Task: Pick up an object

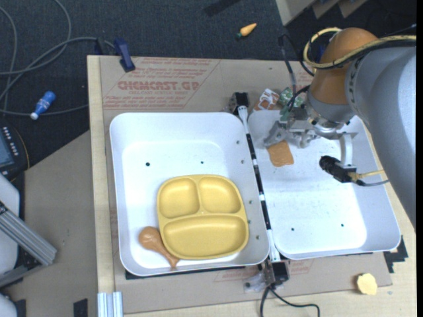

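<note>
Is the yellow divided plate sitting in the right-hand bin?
No, the yellow divided plate lies in the left bin, while the claw is over the right bin.

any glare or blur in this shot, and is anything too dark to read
Camera view: light is even and soft, with no hard glare on the white bins; the yellow divided plate shows only a mild sheen. The arm's near bulk looks soft and out of focus, and the gripper above the tan piece is slightly smeared. The dark floor swallows detail.
</note>
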Motion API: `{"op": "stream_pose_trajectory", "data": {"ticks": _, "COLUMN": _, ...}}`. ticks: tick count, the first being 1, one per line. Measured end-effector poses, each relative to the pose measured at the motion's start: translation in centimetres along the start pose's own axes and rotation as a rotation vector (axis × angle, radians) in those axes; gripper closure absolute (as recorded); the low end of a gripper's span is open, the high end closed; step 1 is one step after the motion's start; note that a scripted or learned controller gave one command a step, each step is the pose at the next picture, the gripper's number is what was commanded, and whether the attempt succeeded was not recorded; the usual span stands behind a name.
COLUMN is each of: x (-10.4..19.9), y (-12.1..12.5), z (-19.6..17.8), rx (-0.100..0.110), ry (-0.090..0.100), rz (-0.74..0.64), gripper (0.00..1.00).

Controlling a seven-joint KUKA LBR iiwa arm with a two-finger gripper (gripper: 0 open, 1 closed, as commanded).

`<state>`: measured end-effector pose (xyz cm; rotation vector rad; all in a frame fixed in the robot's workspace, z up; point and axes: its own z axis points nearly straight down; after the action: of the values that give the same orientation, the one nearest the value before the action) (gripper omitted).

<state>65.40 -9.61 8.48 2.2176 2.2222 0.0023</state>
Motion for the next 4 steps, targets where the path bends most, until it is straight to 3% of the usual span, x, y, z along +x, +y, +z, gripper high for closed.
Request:
{"op": "stream_pose_trajectory", "data": {"ticks": 1, "x": -0.1, "y": 1.3, "z": 0.0, "rx": -0.001, "ry": 0.000, "rz": 0.000, "gripper": 0.00}}
{"op": "stream_pose_trajectory", "data": {"ticks": 2, "x": -0.2, "y": 0.3, "z": 0.0, "rx": 0.005, "ry": 0.000, "rz": 0.002, "gripper": 0.00}}
{"op": "stream_pose_trajectory", "data": {"ticks": 3, "x": 0.0, "y": 1.3, "z": 0.0, "rx": 0.000, "ry": 0.000, "rz": 0.001, "gripper": 0.00}}
{"op": "stream_pose_trajectory", "data": {"ticks": 4, "x": -0.5, "y": -1.1, "z": 0.0, "rx": 0.006, "ry": 0.001, "rz": 0.003, "gripper": 0.00}}
